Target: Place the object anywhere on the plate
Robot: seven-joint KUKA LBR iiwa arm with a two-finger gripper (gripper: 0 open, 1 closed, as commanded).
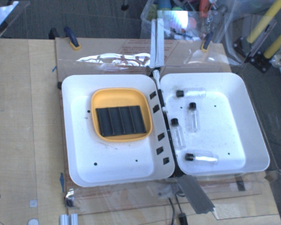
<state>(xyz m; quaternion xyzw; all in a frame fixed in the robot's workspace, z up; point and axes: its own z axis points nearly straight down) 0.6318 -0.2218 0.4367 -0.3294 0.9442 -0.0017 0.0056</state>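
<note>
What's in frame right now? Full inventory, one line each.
plate: 1, yellow, in the left bin
ridged block: 1, dark grey, lying on the plate
vials: 4, clear with black caps, loose in the right bin
left bin: 1, white, on the bench
right bin: 1, white, beside the left bin
black clips: 5, along the divider between the bins
clear tub: 1, holds mixed colourful items, behind the bins

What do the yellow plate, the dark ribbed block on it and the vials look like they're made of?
Yellow plate: probably plastic, matte, uniform colour, soft rounded rim.
Dark ribbed block: looks like moulded plastic or rubber, dull, little glare.
Vials: clear glass or plastic, can't tell which; bin shows through, black caps.
</note>
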